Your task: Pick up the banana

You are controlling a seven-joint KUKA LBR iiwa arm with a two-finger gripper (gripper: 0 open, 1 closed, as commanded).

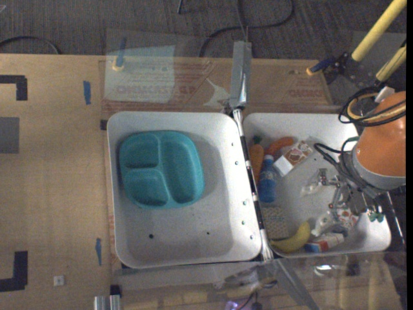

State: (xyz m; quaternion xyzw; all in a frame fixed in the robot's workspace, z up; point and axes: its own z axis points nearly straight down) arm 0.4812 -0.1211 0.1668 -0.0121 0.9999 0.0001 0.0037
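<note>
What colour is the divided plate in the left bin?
Teal, plain with no pattern: the divided plate shows best in the camera view, lying in the left bin.

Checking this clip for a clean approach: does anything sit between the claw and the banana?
Nothing large does. The claw hangs over the right bin, up and right of the curved yellow banana; small white packets lie between them.

I log: worktop [51,192] pale wood-look, matt; both bins [187,244] smooth white plastic, slight sheen; teal tray [161,168] matt moulded plastic; banana [293,239] smooth yellow skin; end effector [345,196] bare metal, glinting; floor [97,8] rough grey carpet.
</note>
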